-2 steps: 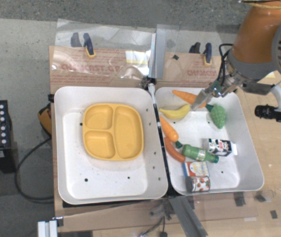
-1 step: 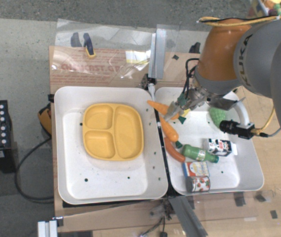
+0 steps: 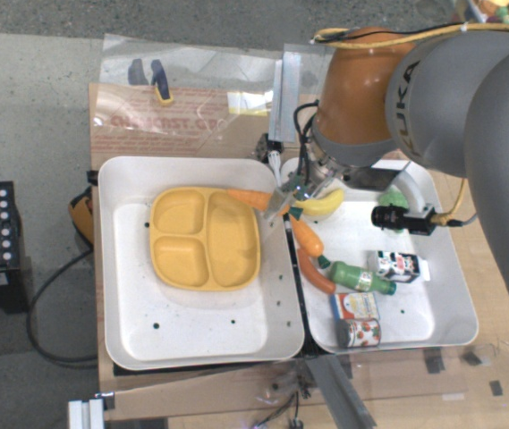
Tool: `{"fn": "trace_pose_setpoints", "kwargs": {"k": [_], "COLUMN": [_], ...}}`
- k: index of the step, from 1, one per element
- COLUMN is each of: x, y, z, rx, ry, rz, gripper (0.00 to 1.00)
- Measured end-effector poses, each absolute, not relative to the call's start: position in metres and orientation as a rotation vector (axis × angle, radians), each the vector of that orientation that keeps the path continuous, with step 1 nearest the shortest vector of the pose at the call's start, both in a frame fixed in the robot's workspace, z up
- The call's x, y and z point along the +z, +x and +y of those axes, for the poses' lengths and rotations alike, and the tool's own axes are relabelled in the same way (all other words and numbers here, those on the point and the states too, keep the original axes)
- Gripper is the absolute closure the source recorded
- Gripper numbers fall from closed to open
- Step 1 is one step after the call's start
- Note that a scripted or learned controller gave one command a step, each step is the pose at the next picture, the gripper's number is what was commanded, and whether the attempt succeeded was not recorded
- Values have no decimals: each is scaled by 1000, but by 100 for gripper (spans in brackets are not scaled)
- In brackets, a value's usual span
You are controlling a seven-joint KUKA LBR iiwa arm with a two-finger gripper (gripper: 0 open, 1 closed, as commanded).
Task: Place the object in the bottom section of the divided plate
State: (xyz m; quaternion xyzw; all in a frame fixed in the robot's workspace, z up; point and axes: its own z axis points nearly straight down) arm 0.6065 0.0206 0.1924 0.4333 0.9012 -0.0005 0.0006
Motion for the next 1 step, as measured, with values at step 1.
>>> {"fn": "trace_pose_setpoints", "kwargs": {"k": [1], "x": [192], "y": [607], "z": [21], "rx": [0], "ry": [1361], "rz": [2830], "gripper": [0]}}
